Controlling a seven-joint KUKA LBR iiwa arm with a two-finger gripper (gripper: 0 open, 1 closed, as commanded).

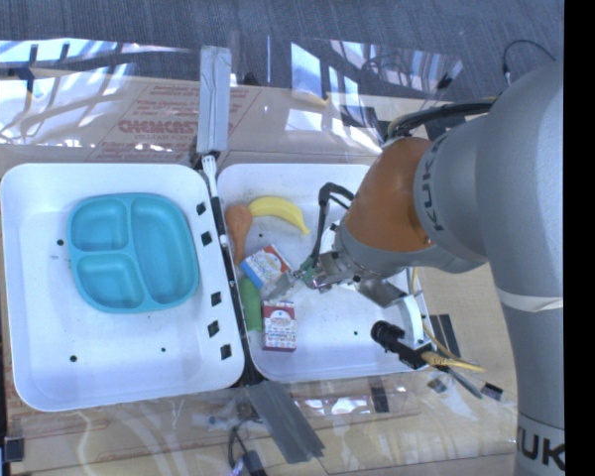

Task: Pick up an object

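The claw (302,274), its state impossible to tell, is reaching down at the small red-and-white carton (267,264) in the right white bin (327,350), so closing on it seems next.

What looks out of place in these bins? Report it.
Nothing looks spilled or broken. The right bin is a loose jumble: banana, carton and small box lie at odd angles near the gripper. The blue tray sits flat in the left bin.
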